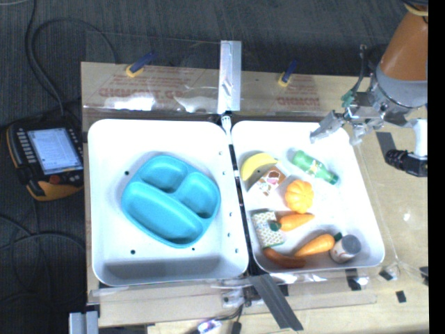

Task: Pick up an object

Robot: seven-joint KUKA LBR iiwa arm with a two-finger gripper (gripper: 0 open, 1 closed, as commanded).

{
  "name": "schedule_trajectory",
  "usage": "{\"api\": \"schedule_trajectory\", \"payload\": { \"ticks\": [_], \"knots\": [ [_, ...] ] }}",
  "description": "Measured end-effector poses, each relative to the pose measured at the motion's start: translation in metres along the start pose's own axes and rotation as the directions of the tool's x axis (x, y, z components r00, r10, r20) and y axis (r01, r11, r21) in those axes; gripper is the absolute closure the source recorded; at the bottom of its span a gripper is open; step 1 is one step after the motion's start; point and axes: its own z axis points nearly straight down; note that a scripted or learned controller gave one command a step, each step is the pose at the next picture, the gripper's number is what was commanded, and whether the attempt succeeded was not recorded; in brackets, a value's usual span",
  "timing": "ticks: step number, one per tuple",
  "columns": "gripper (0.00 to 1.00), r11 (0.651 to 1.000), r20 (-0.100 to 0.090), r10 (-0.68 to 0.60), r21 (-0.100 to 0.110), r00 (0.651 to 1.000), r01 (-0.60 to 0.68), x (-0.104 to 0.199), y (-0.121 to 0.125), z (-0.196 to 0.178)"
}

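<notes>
Dark carpet surrounds the bench [104, 89]. 2 white bins sit on it. Toy food fills the right bin [368, 207], with an orange pumpkin [299, 195] mid-bin. Above that bin's far right corner, the gripper [342, 125] hangs with its fingers spread, grasping nothing.

Dark grey carpet [104, 19] is lying all around the pale wooden bench [389, 207]. Left of the bench, a handheld control pad [45, 155] is resting, black cables [42, 40] trailing behind it.
</notes>
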Motion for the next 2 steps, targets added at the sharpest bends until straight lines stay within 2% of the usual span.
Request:
{"api": "schedule_trajectory", "payload": {
  "ticks": [1, 2],
  "knots": [
    [0.0, 0.999, 0.001, -0.047, -0.001, 0.999, 0.047, -0.029, 0.053, 0.161],
    [0.0, 0.998, -0.009, 0.056, -0.026, 0.998, -0.057, -0.04, 0.004, 0.166]
  ]
}}
